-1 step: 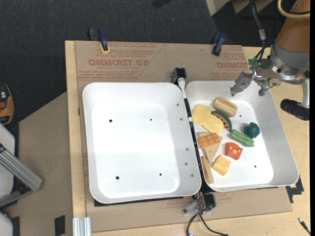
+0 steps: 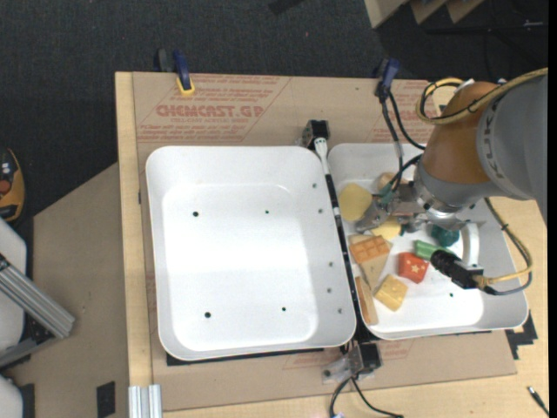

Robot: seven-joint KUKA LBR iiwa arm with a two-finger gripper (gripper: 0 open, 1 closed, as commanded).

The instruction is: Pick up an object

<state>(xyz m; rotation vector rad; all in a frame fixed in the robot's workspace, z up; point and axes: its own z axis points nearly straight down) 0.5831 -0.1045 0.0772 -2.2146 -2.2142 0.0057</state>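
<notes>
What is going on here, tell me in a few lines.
A grey KUKA arm reaches in from the right and hangs over the right bin, its gripper low among a pile of small toy foods. Near it lie a pale yellow round piece, a waffle-like square and a red piece. I cannot tell whether anything is gripped. The left bin sits alongside.

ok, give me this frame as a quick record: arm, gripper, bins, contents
arm: grey KUKA arm with orange band, reaching in from the right over the right bin
gripper: gripper low among the items near the right bin's left side; grasp cannot be told
left bin: left bin, white, shallow
right bin: right bin, white, holds the items
contents: pale yellow disc, waffle piece, red piece, yellow block, teal item
</notes>
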